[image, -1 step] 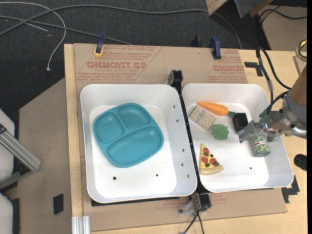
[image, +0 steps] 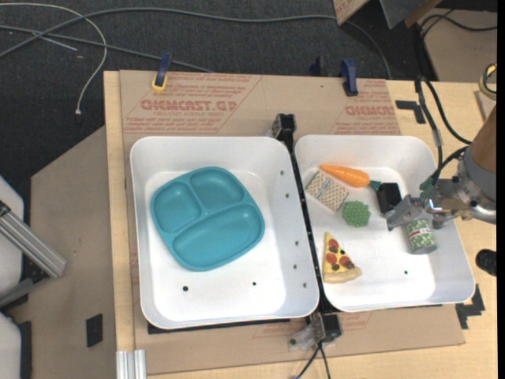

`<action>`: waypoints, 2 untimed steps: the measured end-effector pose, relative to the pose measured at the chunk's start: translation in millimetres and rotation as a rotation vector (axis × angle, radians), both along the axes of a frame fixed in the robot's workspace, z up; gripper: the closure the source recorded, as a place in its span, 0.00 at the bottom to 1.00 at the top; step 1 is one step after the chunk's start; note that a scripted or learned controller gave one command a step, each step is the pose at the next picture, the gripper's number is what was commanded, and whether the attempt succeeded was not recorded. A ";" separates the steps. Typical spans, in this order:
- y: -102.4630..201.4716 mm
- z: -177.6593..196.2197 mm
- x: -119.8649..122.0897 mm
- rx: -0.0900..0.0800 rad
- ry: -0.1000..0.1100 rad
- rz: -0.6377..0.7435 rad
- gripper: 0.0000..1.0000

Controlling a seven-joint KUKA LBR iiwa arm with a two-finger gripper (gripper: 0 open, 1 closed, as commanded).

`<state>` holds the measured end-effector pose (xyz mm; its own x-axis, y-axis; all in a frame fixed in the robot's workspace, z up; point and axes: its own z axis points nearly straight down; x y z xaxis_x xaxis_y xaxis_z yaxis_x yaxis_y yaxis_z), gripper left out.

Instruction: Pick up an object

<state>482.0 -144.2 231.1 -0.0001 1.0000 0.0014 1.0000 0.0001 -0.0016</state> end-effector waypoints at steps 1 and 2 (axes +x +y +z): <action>3.2 -54.9 8.3 0.000 0.001 0.000 0.00; 1.7 -97.9 4.0 0.002 0.005 -0.001 0.00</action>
